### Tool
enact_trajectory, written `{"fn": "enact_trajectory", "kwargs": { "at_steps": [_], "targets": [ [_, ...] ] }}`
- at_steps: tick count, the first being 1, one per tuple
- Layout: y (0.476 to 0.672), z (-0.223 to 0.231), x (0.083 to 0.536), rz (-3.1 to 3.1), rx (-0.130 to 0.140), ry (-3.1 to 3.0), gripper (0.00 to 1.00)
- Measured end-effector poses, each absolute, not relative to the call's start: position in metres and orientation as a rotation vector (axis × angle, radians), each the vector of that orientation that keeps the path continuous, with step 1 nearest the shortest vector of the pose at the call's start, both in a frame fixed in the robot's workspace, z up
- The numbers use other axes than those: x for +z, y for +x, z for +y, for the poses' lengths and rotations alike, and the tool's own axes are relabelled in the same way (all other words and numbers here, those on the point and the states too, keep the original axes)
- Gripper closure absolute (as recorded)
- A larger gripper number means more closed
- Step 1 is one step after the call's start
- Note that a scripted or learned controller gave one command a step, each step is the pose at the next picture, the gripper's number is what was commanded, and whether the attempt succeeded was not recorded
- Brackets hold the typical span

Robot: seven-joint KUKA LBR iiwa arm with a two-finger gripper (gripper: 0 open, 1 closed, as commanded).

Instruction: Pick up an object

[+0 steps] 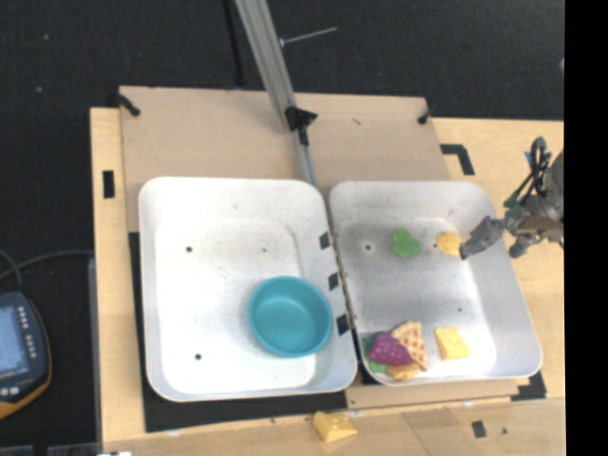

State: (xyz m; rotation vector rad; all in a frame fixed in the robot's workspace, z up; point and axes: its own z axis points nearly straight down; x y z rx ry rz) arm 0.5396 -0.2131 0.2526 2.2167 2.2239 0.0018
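In the right bin (pixel 494 283), a small green toy (pixel 406 244) lies near the middle and a small yellow piece (pixel 446 244) sits just to its right. At the bin's front lie a purple grape bunch (pixel 386 350), an orange waffle-like wedge (pixel 410 342) and a yellow block (pixel 451 343). My gripper (pixel 499 242) hangs over the right bin's right edge, open, with nothing between its fingers. Its left fingertip (pixel 475 240) is right beside the small yellow piece.
The left bin (pixel 190 226) holds a teal bowl (pixel 290 315). A yellow wedge (pixel 334 427) lies on the bench in front of the bins. A slanted metal pole (pixel 271 55) rises behind the bins. A control pendant (pixel 19 350) sits at far left.
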Motion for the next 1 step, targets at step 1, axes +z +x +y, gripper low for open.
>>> {"fn": "enact_trajectory", "kwargs": {
  "at_steps": [1],
  "targets": [
    [0.5396,-0.2129,0.2526,2.224,0.002,2.217,0.0]
  ]
}}
